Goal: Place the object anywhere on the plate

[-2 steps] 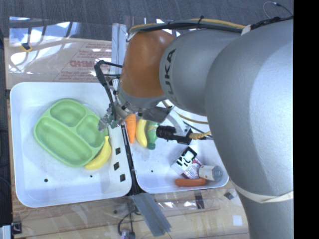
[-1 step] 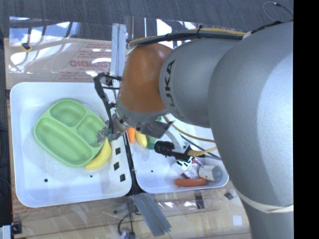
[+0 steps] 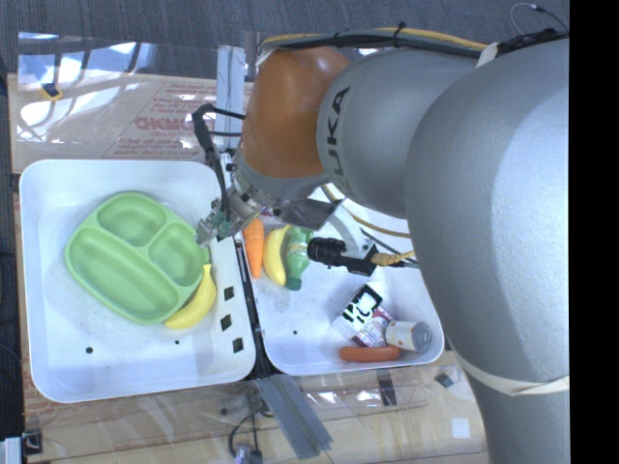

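The arm (image 3: 435, 162) hogs the right bin (image 3: 319, 351), with its gripper (image 3: 215, 222) sitting over the wall between the bins. Can't tell the finger state from here. The green divided plate (image 3: 135, 254) is in the left bin (image 3: 58, 356), a banana (image 3: 196, 303) touching its lower right edge. I'd guess the banana gets nudged off, not on. Carrot (image 3: 253, 247) sits just right of the wall.

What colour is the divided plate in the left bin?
Light green. The divided plate shows best in the camera view, with a yellow banana at its lower right edge.
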`<state>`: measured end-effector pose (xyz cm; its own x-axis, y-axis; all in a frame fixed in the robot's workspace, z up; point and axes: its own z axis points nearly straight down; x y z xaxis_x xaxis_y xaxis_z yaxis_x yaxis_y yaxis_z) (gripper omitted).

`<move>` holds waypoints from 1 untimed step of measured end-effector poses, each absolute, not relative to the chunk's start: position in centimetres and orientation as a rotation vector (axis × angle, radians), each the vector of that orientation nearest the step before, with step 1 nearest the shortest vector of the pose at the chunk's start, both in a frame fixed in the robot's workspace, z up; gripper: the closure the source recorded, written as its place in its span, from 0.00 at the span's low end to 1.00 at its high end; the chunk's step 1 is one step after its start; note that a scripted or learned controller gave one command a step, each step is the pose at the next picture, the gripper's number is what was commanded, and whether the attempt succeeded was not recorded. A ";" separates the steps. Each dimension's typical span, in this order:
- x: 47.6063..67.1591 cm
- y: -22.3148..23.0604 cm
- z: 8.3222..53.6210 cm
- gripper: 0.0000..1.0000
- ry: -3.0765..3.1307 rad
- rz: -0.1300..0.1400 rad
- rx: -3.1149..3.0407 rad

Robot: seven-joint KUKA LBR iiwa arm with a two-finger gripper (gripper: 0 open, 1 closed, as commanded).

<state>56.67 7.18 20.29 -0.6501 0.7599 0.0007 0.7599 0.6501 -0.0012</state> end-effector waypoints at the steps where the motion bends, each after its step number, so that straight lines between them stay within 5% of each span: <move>1: 56.5 7.3 32.5 1.00 -2.667 0.001 -1.660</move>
<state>56.51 7.31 32.47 -0.4414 0.8973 -0.0004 0.8973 0.4414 -0.0004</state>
